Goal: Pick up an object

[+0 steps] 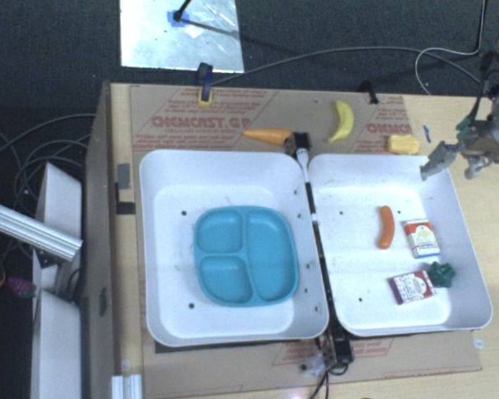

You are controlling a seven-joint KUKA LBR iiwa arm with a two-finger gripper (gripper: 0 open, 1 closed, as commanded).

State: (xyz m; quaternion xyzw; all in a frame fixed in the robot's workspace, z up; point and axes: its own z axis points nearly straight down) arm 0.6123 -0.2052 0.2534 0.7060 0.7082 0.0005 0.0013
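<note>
Gripper [454,161]: you'll find it over the right bin's back right corner, just outside the rim, fingers spread, nothing between them.
Left bin [162,223]: carries a blue divided tray [245,253] at its middle. Rigid, wide and flat; likely too broad for your fingers unless you take a rim.
Bench back edge: an orange carrot [266,136] by the bins' seam, a banana [343,120] and a yellow block [403,145] further right. All lie outside the bins.
Right bin [349,306]: your likely candidates lie here, all toward its right side.
Sausage [385,227]: orange, lying lengthwise front to back, apart from the rest. Probably light plastic, smooth, may roll; close across its narrow middle.
Upper carton [421,238]: small, red and white, just right of the sausage. Light, stiff, flat faces; take its short sides.
Lower carton [411,288]: near the front right corner, touching a green toy [441,273].
Green toy: small, irregular, shape too small to tell; poor grip.
</note>
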